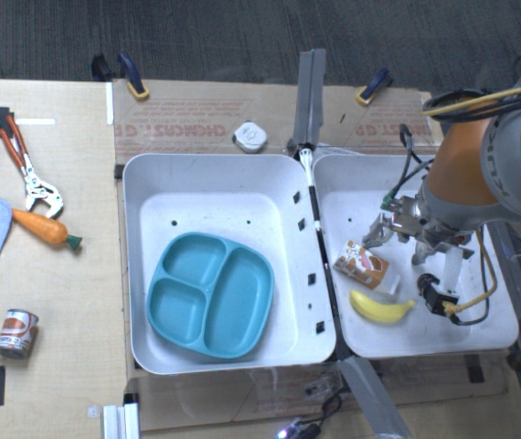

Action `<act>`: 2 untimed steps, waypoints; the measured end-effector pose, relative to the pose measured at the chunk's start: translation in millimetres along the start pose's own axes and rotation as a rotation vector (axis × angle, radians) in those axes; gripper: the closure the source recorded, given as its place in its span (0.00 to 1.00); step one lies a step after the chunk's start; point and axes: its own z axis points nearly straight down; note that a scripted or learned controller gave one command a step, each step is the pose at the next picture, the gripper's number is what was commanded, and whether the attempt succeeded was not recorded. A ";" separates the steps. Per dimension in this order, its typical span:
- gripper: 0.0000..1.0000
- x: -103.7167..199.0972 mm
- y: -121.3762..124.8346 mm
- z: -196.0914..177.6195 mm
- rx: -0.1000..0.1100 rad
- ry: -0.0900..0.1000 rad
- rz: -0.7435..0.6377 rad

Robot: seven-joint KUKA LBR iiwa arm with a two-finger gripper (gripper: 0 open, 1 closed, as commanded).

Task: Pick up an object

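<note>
Right bin (480, 337): banana (381, 307) near front wall; snack packet (362, 265) just behind it. Claw (398, 236) above packet, grip state indeterminable, nothing visibly held. Advice: descend centred on packet, clear of banana.

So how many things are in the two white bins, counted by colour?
Blue: 1, the divided plate
Yellow: 1, the banana
Orange and white: 1, the small packet
Total: 3
</note>
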 end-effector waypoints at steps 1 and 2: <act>0.00 -79.4 3.7 -151.4 -0.004 -0.002 -0.281; 0.00 -40.5 -23.1 -12.7 -0.005 -0.001 -0.360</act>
